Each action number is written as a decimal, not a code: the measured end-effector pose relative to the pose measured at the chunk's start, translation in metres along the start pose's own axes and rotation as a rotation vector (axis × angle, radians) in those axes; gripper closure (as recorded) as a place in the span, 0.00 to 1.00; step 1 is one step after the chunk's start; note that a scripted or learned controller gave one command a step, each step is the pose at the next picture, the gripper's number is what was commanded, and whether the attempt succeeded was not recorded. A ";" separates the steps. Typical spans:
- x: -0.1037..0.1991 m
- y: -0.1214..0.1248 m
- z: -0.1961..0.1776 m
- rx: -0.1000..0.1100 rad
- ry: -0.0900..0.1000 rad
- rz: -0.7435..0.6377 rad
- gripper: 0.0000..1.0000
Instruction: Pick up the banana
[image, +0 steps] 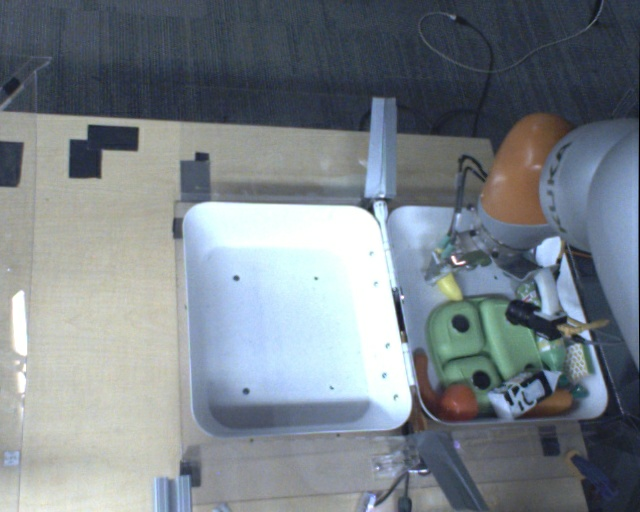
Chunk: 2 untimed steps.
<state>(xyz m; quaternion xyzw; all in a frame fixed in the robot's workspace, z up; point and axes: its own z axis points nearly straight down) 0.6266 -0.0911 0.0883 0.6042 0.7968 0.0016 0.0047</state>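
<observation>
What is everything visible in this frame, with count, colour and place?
Left bin: 1, white, bench centre.
Right bin: 1, white, beside it.
Banana: 1, yellow, right bin's upper part, just below the gripper, mostly hidden.
Green toy: 1, green with dark holes, right bin's middle.
Tomato: 1, red, right bin's near edge.
Black squares: several, bench's far left.
Cable: 1, dark floor.
Gripper: 1, metallic, over right bin.
Arm: 1, grey with orange band, right.

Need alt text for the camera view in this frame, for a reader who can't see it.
The arm's hand reaches down into the right bin, just above a yellow banana at the edge of a pile holding a green toy and a red tomato. The left bin sits beside it on the wooden bench.
</observation>
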 end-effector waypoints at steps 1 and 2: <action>0.002 0.046 -0.096 0.006 0.004 0.085 1.00; 0.003 0.047 -0.105 0.005 0.003 0.080 1.00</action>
